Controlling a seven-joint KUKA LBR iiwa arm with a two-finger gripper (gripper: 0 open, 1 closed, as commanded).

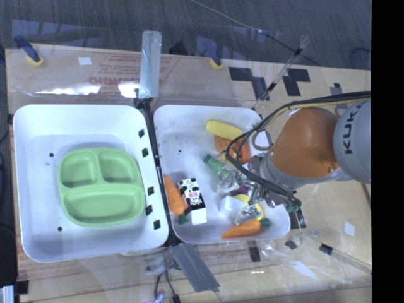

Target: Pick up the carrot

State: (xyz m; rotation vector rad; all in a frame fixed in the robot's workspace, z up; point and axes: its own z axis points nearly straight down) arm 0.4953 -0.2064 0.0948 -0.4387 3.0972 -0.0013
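Two carrots lie in the right bin (pixel 170 122). One carrot (pixel 174 196) rests along the bin's left wall with its green end toward the front. The other carrot (pixel 243 230) lies flat against the front wall, leafy end to the right. My gripper (pixel 248 199) reaches in from the right below the orange wrist band (pixel 306 145). It hangs low over the clutter in the bin's middle, just behind the front carrot. It hides part of a yellow item (pixel 242 200) beneath it. No carrot shows in its grasp.
Also in the right bin: a corn cob (pixel 224 129) at the back, a green bottle (pixel 216 164), a cow-patterned carton (pixel 190 196) and a white block (pixel 199 217). The left bin (pixel 31 144) holds a green divided plate (pixel 100 187).
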